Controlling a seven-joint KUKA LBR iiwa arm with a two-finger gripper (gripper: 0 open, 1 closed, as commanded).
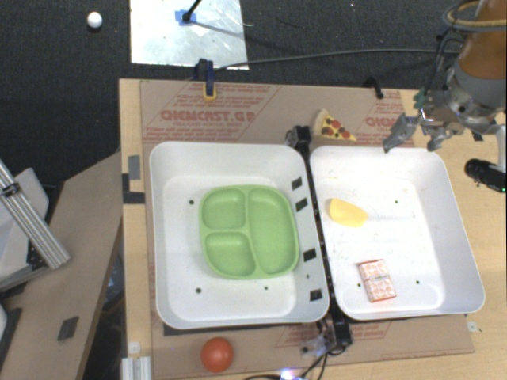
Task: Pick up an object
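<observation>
While the gripper (417, 133) hangs over the far right corner of the right bin (451, 212), its two fingers (398, 134) are spread apart with nothing between them. One tip sits just above the bin's far rim, the other close beside it toward the arm. Wrist is grey, orange band above it, arm (479, 46) coming in from the right edge.

Everything below placed relative to the right bin:
- Inside it, near the left wall, mid-depth: yellow object (347, 212), lying flat. Well apart from the gripper.
- Inside it, near front, roughly centre: small red patterned box (376, 280), slightly skewed.
- Touching its left side: left bin (170, 212), holding a green divided plate (247, 231) with three compartments, about centred.
- Just beyond its far left corner, on the board: toy pizza slice (334, 126).
- Off to the front left, past the left bin's front rim: red-orange ball (216, 354).
- Black clips run along the seam between the two bins.

Surface: both bins sit on a brown cardboard sheet (238, 105) with red print, on a light wood bench. Beyond the bench, dark carpet; on it a shiny metal sheet (186, 22) with a blue clamp, and a small white ball (95, 20) far left. Aluminium extrusion (28, 216) at the left edge.
</observation>
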